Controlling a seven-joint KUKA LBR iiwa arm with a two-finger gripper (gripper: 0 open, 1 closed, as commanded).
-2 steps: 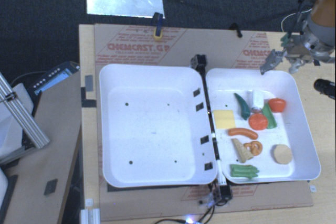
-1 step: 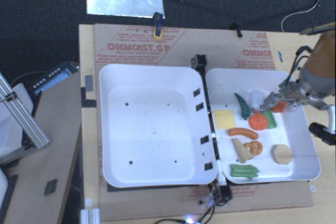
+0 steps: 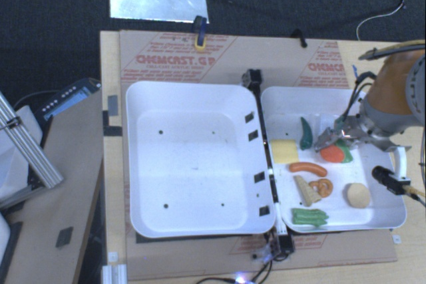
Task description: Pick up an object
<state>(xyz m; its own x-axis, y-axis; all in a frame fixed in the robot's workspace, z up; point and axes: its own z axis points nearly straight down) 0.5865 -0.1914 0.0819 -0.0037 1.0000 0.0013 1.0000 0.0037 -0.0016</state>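
Observation:
The right bin holds several toy foods. My gripper is low over its middle, right above a red-orange carrot with green leaves, and seems to touch its top. Just left of the gripper a dark green pepper stands, with a yellow cheese block beyond it. Toward the front lie an orange sausage, a pretzel, a tan wedge, a round bread roll and a green pea pod. Nothing is seen lifted off the bin floor.
The left bin sits beside the right one, with a black divider with clips between them. My arm, with its orange band, comes in over the right bin's far right side. A cable hangs behind.

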